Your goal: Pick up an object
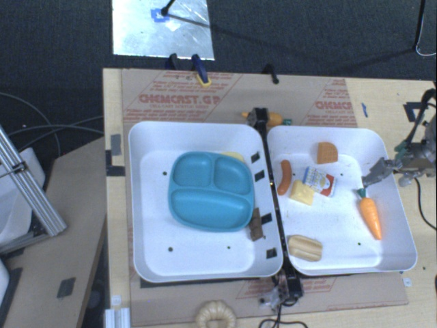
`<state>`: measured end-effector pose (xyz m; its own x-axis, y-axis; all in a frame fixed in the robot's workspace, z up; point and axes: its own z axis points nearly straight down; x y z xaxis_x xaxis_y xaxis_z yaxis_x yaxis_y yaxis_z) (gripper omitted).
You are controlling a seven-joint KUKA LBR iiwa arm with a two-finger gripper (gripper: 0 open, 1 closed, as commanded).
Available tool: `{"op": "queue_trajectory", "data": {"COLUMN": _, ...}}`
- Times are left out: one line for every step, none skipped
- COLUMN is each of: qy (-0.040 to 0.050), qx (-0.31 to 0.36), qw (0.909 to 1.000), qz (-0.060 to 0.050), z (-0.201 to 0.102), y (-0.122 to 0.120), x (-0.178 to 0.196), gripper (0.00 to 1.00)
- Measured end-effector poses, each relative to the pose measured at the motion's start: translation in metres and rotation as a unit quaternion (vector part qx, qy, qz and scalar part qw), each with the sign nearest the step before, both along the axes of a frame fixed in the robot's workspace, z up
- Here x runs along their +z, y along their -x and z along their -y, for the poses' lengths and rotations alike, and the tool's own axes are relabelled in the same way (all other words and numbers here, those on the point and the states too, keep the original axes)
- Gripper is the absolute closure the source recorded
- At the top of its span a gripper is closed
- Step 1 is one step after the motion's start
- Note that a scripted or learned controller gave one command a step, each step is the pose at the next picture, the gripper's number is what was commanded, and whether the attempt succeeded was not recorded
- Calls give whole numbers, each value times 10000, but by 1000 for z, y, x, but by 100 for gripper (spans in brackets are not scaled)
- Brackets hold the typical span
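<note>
Lying carrot (371, 218), green top upward-left

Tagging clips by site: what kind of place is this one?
Likely a robotics lab's pick-test bench, not a kitchen. Two white bins sit on a Chemcast-printed board, holding toy food such as a carrot and a blue divided plate; cables cross dark carpet.

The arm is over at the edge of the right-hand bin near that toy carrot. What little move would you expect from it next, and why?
Probably a short drop onto the carrot. The gripper sits at the right bin's right side, just above the carrot's green top, and nothing shows between its fingers. The carrot lies apart from the other toy foods, so it looks like the easiest pick.
</note>
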<state>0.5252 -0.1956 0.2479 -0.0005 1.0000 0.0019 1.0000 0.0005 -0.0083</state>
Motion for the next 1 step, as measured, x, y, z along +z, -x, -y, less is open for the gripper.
{"op": "queue_trajectory", "data": {"qy": 12, "qx": 15, "qw": 10000, "qz": 49, "z": 0, "y": -2, "x": 5, "gripper": 0}}
